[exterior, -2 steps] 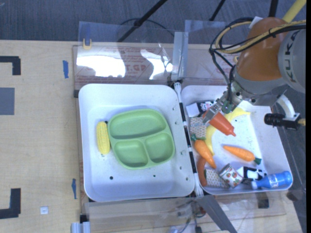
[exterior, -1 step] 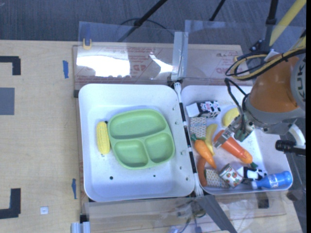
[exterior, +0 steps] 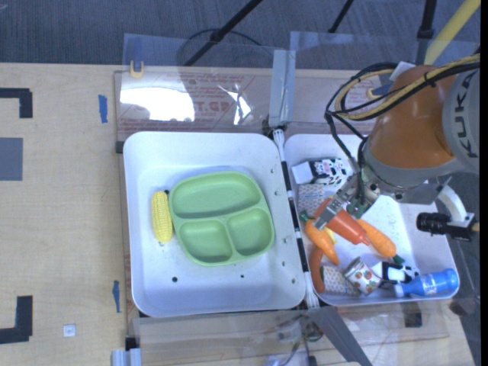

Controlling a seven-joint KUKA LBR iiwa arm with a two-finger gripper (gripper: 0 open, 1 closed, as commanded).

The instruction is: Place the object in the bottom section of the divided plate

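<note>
A green divided plate (exterior: 177, 218) lies in the left bin (exterior: 145, 158), with one large section at the back and two smaller ones at the front. All three sections are bare. A yellow corn cob (exterior: 161, 215) lies just left of the plate. My gripper (exterior: 332, 213) is down in the right bin (exterior: 404, 212), right over a pile of carrots. It sits at the left end of a red-orange carrot (exterior: 355, 228). I cannot make out whether anything is held.
The right bin also holds more orange carrots (exterior: 320, 242), a black-and-white cow toy (exterior: 329, 169), a small printed packet (exterior: 363, 277) and a blue bottle (exterior: 431, 283). A raised divider (exterior: 290, 204) separates the bins. Cables hang above the arm.
</note>
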